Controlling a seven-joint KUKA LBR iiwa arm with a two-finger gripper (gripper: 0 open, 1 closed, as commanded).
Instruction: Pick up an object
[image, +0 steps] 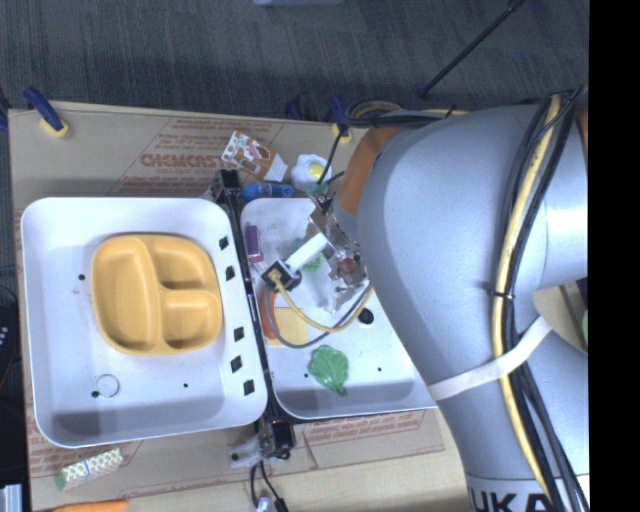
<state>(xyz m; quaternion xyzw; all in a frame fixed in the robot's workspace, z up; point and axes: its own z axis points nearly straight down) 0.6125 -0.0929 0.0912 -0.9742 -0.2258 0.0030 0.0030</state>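
Glossy yellow compartmented tray (155, 292)

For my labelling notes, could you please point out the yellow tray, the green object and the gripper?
yellow tray (155, 292): camera view, centre divider.
green object (329, 368): camera view, its middle.
gripper (335, 262): camera view, between fingertips.

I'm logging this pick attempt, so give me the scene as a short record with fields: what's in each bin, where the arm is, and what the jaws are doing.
left bin: holds a yellow divided tray, lying flat near the middle
right bin: holds a green object near the front edge and a small purple item by the left wall
arm: reaches in from the right, covering much of the right bin
gripper: low over the right bin's middle, amid yellow cabling
jaws: open or shut cannot be judged
object held: none seen
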